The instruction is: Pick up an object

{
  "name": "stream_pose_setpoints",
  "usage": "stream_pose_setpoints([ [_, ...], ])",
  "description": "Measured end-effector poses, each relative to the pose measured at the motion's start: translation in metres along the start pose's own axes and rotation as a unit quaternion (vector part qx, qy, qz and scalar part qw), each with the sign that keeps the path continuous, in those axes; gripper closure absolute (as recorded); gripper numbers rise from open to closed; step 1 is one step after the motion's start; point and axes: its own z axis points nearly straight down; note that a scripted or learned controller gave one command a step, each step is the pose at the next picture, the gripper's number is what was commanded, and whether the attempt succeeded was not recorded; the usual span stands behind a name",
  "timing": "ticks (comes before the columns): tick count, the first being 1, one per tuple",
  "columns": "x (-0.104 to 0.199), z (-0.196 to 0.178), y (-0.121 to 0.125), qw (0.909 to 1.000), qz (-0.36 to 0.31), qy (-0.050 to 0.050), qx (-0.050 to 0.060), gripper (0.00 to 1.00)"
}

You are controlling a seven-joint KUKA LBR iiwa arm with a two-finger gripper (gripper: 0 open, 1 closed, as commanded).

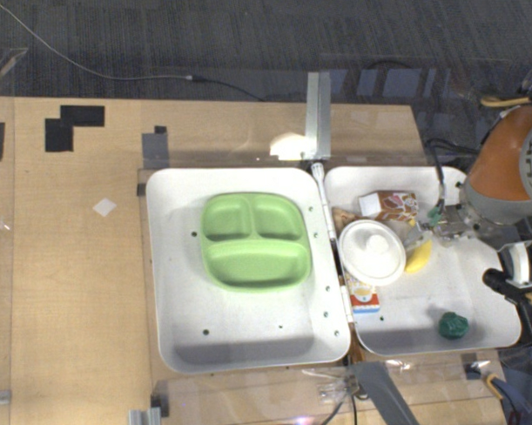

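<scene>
The right bin [479,317] holds several objects. A white round bowl [373,251] sits near its left wall, and a yellow banana-like piece [418,257] lies just to its right. A brown printed packet [393,204] lies at the back. A small carton [363,298] peeks out in front of the bowl. A dark green lump [454,325] rests near the front right. My gripper [444,222] hangs low over the bin's right half, just right of the packet and above the yellow piece. The grey arm with its orange band [506,166] comes in from the right.
In the left bin [179,332] lies a green divided plate [253,240]. A metal divider post [318,118] stands at the back between the bins. Cables run behind the right bin. Black arm parts [505,284] overhang the right bin's right edge.
</scene>
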Motion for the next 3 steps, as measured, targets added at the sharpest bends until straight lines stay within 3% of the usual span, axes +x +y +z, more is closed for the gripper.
stream_pose_setpoints([
  [1, 0.019, -0.081, 0.037, 0.9983, -0.057, 0.0, 0.0, 0.0],
  [2, -0.009, 0.0, 0.018, 0.9968, -0.08, 0.0, 0.0, 0.0],
  [3, -0.009, -0.013, 0.021, 0.9967, -0.082, -0.002, -0.004, 1.0],
])
